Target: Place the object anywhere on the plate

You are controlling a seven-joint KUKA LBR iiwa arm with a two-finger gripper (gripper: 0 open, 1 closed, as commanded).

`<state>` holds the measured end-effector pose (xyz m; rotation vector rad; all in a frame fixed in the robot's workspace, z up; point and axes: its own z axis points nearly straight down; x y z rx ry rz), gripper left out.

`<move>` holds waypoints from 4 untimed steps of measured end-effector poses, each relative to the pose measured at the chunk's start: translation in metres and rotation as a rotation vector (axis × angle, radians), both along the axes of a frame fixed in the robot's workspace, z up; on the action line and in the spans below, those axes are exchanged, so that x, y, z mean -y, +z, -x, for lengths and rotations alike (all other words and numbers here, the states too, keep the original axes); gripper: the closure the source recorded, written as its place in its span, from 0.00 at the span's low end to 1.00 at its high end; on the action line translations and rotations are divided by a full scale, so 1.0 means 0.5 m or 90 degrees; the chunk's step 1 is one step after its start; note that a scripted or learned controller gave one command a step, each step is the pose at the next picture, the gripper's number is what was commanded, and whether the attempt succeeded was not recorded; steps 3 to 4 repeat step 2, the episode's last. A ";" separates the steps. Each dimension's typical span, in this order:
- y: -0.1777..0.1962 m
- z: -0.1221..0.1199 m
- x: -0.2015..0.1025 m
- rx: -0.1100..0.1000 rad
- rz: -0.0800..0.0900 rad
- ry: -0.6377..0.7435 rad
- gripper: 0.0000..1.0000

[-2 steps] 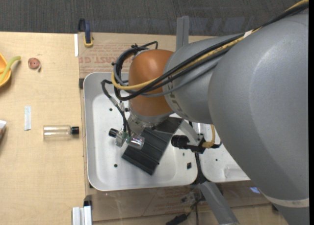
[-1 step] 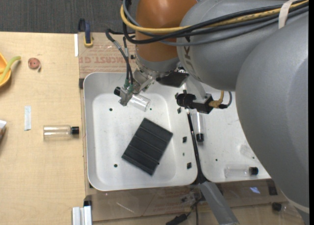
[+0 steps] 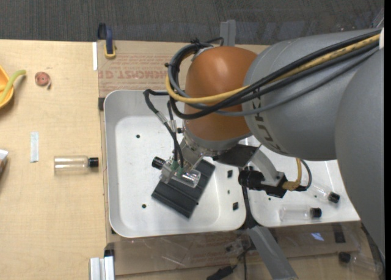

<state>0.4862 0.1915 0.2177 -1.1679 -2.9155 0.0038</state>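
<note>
Hovering low in the left bin (image 3: 122,150), hand (image 3: 183,175) over a dark flat block (image 3: 180,198), likely the plate; clear object (image 3: 187,178) at the fingertips, grip state impossible to tell; seemingly the placing step; next calls for release onto the block; vials (image 3: 299,213) in the right bin, bottle (image 3: 74,162) on the table (image 3: 49,224).

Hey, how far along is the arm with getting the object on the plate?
The clear vial lies over the dark slab in the left bin, so placement may be near done if that slab is the plate. The gripper sits right on the vial; grip unclear. Left: pulling away.
</note>
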 end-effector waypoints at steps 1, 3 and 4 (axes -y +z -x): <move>0.000 0.000 0.000 0.000 0.000 0.000 0.00; 0.179 -0.173 0.055 0.001 0.000 0.078 0.00; 0.179 -0.173 0.055 0.001 0.000 0.078 0.00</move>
